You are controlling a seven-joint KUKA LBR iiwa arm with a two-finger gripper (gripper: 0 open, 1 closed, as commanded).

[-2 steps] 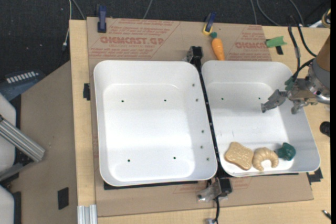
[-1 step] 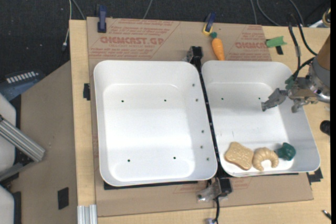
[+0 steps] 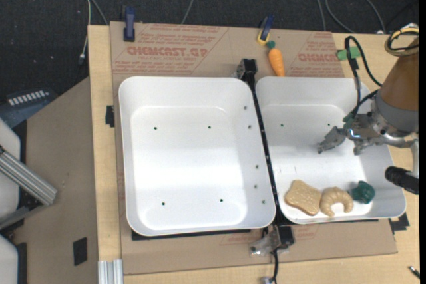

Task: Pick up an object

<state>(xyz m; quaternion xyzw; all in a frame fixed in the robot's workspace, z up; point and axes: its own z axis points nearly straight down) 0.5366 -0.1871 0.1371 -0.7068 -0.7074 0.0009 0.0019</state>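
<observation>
Arm: the grey arm (image 3: 399, 100) with its orange band comes in from 3 o'clock and hangs over the right bin.
Claw: the gripper (image 3: 343, 142) is over the middle of the right bin. Its two fingers (image 3: 329, 142) are spread apart — nothing is between them.
Right bin: the right bin (image 3: 299, 110) is white and shallow. Three small things lie in a row along its 6 o'clock edge.
Things to pick: a tan cracker-shaped toy (image 3: 303, 197) is at the 7 o'clock side of the row. A curved tan toy (image 3: 336, 201) like a croissant lies just beside it. A little green toy (image 3: 363, 192) is at the 5 o'clock end, close to the curved one. All three are below the claw — apart from it.
Left bin: the left bin (image 3: 193, 153) sits at 9 o'clock from the right one, touching it side by side.
Carrot: a small orange carrot toy (image 3: 276, 61) lies on the cardboard at 12 o'clock, outside the bins.
</observation>
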